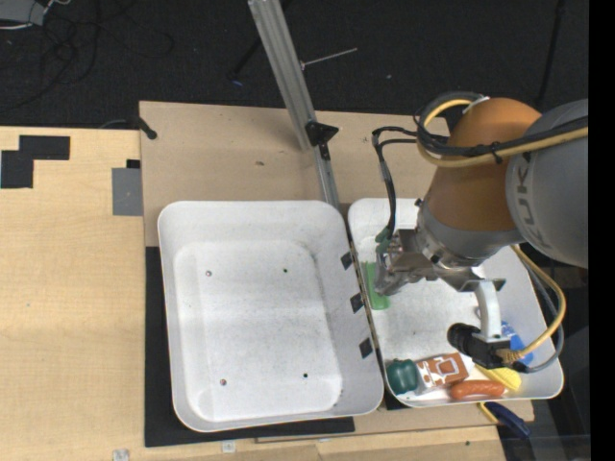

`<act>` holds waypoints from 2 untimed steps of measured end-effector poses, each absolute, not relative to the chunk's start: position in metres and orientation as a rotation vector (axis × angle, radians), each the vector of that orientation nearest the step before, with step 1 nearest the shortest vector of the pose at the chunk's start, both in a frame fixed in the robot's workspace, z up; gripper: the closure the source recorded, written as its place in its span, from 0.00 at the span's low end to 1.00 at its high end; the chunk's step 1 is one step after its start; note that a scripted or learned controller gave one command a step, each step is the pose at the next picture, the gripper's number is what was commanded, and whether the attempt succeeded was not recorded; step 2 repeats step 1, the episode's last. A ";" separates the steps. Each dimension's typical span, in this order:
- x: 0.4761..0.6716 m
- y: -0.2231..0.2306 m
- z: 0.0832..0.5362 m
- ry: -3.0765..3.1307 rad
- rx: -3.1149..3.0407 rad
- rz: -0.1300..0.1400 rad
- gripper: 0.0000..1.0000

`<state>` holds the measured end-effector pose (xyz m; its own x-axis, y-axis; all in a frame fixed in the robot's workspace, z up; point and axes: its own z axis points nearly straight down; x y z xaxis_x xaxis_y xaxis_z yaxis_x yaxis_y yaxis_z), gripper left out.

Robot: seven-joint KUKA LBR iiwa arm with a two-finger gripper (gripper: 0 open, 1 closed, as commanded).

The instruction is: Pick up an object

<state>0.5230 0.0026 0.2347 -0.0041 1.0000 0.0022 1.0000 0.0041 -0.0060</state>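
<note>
My gripper (388,269) reaches down at the left wall of the right bin (437,310), under the arm's orange band. A light green thing (378,298) lies right below the gripper against that wall, partly hidden by it. I cannot tell whether the gripper touches it. Along the bin's front edge lie a dark green object (403,376), an orange and white packet (443,368), a red-orange sausage-shaped piece (476,389), a yellow piece (506,379) and a small blue piece (512,341).
The left bin (255,310) stands beside the right one, joined by black clips (354,301) on the shared wall. A slanted metal rail (288,70) rises behind the bins. The bulky arm covers the right bin's back half.
</note>
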 end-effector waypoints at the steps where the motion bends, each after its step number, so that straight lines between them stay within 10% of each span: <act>1: 0.540 0.059 0.239 -2.224 -2.216 0.002 1.00; 2: 0.540 0.059 0.239 -2.224 -2.216 0.002 1.00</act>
